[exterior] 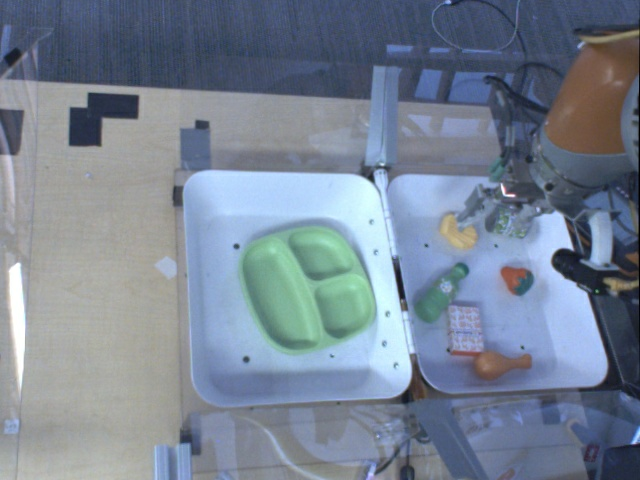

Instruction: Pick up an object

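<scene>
The right bin [590,363] holds several small items: a yellow toy [458,232] at the upper left, a green bottle [441,293] lying on a slant, a red and green toy [516,280], a small patterned box [464,328] and an orange drumstick-shaped toy [498,364]. My gripper [495,216] hangs over the bin's far side, just right of and above the yellow toy. Its fingers stand open with nothing between them. One fingertip [470,208] is close to the yellow toy.
A green divided plate [308,288] lies in the left bin [215,368]. A raised divider [395,268] separates the two bins. The grey and orange arm [595,98] and its cables cover the bench's far right corner.
</scene>
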### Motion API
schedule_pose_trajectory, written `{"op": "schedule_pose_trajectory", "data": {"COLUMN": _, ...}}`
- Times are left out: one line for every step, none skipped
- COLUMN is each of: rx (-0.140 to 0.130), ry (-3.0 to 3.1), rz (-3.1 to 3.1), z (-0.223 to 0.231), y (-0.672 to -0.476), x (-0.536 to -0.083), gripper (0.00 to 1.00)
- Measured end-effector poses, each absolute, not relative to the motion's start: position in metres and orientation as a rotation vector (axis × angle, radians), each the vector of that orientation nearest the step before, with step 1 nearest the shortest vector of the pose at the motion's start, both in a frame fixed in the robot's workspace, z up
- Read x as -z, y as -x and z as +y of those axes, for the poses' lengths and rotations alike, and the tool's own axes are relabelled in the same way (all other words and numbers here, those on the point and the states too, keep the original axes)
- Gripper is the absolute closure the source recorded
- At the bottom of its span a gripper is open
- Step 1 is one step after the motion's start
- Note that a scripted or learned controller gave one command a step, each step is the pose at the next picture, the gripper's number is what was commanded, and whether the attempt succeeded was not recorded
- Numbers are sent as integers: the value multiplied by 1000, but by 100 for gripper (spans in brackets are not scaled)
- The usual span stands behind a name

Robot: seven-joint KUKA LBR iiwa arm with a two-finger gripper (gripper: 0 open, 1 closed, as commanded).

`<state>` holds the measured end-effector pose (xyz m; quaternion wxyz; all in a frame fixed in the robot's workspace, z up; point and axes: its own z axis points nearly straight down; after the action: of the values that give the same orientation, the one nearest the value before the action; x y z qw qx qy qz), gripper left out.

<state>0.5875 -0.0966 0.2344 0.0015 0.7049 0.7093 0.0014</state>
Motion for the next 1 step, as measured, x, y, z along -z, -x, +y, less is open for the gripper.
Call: {"op": "schedule_pose_trajectory", "data": {"rx": -2, "ry": -2174, "rz": 2265, "z": -98, "y": -614, "x": -108, "gripper": 0}}
